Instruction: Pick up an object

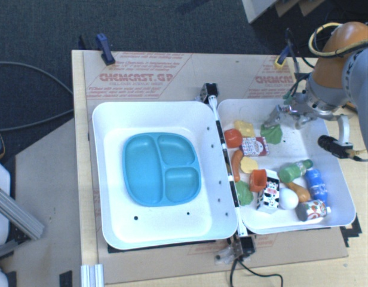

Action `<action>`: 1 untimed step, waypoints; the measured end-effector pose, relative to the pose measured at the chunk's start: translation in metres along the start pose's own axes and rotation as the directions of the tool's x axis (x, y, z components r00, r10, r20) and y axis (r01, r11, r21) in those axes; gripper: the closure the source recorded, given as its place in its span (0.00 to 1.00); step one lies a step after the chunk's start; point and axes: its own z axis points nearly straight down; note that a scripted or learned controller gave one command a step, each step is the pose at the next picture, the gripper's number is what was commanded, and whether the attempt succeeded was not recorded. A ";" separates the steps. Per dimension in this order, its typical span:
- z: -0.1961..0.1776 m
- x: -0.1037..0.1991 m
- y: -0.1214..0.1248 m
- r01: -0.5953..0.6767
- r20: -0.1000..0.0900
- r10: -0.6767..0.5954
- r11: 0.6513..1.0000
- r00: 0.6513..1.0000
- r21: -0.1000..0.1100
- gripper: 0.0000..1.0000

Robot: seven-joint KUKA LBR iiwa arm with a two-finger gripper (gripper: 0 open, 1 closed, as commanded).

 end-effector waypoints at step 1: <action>0.000 0.067 -0.011 0.001 -0.003 -0.001 1.000 1.000 0.003 0.00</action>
